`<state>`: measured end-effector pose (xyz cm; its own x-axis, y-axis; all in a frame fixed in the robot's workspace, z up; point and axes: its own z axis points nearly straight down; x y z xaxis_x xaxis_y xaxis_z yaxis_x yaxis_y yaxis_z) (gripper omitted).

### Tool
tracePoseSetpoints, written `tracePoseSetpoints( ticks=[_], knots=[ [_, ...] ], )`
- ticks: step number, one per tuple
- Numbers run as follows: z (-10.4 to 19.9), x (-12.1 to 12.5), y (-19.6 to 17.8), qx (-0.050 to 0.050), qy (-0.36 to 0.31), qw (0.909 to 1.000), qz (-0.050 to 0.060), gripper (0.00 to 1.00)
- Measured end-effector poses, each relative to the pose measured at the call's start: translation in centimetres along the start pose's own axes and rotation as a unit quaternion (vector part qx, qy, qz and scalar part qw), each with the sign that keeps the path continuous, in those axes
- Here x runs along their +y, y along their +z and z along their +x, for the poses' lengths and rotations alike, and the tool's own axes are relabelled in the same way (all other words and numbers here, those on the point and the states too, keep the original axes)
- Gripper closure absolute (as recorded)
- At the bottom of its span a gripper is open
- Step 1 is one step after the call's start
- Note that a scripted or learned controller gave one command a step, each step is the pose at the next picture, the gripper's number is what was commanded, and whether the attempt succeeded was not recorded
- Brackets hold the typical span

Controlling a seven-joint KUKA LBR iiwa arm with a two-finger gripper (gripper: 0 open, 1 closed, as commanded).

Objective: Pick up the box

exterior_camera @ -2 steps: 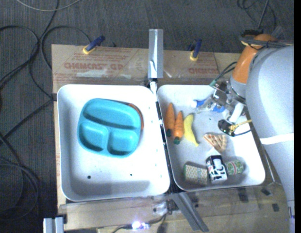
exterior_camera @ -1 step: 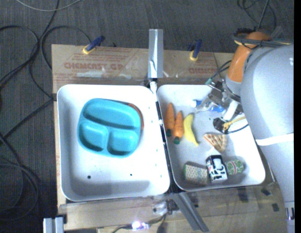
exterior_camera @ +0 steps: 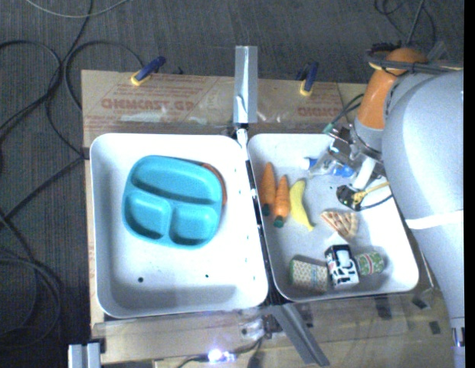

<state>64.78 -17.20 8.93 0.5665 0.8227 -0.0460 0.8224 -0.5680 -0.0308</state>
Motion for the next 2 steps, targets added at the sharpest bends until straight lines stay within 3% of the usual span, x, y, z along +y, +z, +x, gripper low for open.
tracePoseSetpoints(
  ticks=[2],
  knots=[
    [0.63, -0.12, -0.14, -0.004, 0.035, 0.9994, 0.005, 0.00]
  ],
)
